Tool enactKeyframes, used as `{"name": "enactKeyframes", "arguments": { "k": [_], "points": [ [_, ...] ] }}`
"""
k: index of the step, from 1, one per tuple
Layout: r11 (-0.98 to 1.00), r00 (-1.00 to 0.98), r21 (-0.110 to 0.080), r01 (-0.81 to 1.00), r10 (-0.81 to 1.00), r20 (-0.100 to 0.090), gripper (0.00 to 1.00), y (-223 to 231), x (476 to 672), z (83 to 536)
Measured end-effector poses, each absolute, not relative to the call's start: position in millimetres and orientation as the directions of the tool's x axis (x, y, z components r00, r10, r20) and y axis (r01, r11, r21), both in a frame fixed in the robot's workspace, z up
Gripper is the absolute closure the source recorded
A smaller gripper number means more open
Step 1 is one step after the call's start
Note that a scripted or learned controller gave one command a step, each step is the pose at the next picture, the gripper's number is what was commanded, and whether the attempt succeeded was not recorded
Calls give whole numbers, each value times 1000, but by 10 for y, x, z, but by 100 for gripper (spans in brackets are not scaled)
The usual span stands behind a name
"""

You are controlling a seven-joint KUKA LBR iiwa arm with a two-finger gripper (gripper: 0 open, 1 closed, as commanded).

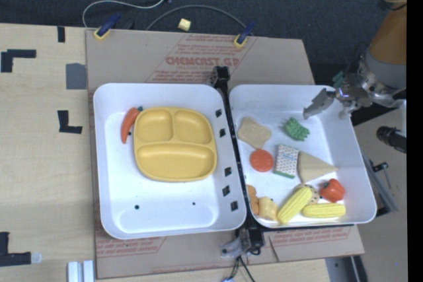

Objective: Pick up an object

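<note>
Hovering gripper (325,104), finger state unclear, above right white bin (360,162); you risk grazing green plastic broccoli (297,129), crowded toys slipping.

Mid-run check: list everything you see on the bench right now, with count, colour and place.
White bins: 2, side by side; left bin, right bin.
Divided plate: 1, yellow, left bin.
Carrot: 1, orange, left bin, beside the plate.
Cracker: 1, tan, right bin.
Tomato slice: 1, red, right bin.
Green leafy piece: 1, right bin.
Speckled block: 1, right bin.
Pale wedge: 1, cream, right bin.
Corn cobs: 2, yellow, right bin's near edge; one, other.
Red pepper: 1, right bin.
Clamps: 2, on the cardboard's far edge;.
Gripper: 1, grey, over the right bin's far right corner.
</note>
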State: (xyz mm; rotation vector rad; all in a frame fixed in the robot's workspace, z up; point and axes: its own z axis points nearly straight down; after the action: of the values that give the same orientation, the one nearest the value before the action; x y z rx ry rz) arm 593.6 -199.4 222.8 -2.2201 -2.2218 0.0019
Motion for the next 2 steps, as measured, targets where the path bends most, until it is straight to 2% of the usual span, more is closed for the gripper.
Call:
{"name": "enactKeyframes", "arguments": {
  "k": [1,2],
  "points": [
    [4,-4,-1,1000,1000,-2,0,-2017,6480,1410],
    [2,-2,-7,1000,1000,0,0,-1940,6365,883]
  ]
}}
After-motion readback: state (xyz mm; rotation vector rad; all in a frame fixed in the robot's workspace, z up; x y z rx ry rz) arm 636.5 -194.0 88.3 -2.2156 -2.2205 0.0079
